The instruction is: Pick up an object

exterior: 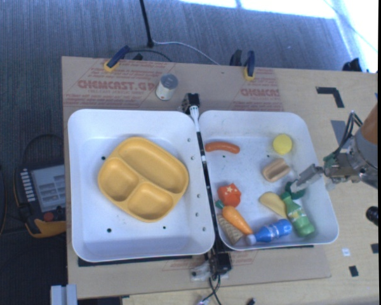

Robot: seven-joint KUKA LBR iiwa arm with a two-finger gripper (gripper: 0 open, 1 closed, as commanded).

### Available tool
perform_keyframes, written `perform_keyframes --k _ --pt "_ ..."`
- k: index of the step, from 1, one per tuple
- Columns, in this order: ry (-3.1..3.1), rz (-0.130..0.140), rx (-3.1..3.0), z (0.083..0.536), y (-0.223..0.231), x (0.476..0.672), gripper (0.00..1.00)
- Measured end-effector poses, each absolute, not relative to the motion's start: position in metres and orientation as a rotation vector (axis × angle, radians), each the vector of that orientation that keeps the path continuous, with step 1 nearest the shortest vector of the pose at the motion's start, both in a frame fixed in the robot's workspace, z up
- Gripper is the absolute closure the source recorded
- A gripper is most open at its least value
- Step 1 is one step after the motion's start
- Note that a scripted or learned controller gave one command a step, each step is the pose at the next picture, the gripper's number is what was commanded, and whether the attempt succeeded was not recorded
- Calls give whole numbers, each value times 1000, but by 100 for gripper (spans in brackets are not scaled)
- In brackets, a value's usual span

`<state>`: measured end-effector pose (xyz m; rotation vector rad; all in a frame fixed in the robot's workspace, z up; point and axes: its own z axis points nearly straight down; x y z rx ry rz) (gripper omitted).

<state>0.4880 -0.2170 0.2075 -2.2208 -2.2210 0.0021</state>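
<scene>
The right bin (254,121) holds several toy foods: an orange sausage (222,147), a yellow lemon (282,144), a hot dog bun (275,169), a red tomato (229,194), a carrot (235,219), a pale yellow piece (273,203), a blue bottle (273,231) and a green bottle (298,216). My gripper (303,181) reaches in over the bin's right rim. It hangs just above the top of the green bottle and to the right of the bun. Nothing shows held in it.
The left bin (82,138) holds a yellow divided plate (144,178). A small grey and white roll (167,86) and two clamps (117,57) sit on the board behind the bins. A black divider runs between the bins.
</scene>
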Motion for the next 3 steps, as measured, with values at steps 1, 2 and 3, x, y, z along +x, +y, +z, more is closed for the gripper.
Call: perform_keyframes --k 1,2,3 --pt "-2224 -1 -2223 98 -192 485 0" --pt "-2226 -1 -2227 109 -193 486 100" --pt "-2223 1 -2218 169 -111 484 100"
